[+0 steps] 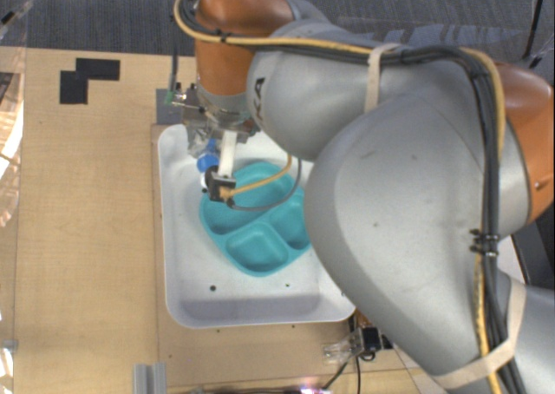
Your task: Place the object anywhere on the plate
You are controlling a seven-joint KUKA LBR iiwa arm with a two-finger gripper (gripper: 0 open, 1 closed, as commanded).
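Near the centre of the frame, hangs over the upper left edge of the teal divided plate [260, 240], which lies in the white bin [186, 245] on the bench [87, 236]: the pincer [217, 182], reaching down from the grey arm [399, 210] that covers the right half of the frame. Cannot tell whether the pincer is apart or together; dark tip too small to read. Just above and left of the tip, shows as a small blue object [205, 163], possibly carried, possibly lying on the bin floor beside the plate rim. Judged as the placing step, not yet finished. Best done by moving toward the lower right, well inside a compartment, lowering close to the plate floor before letting go, and avoiding the raised dividers so nothing rolls back over the rim.
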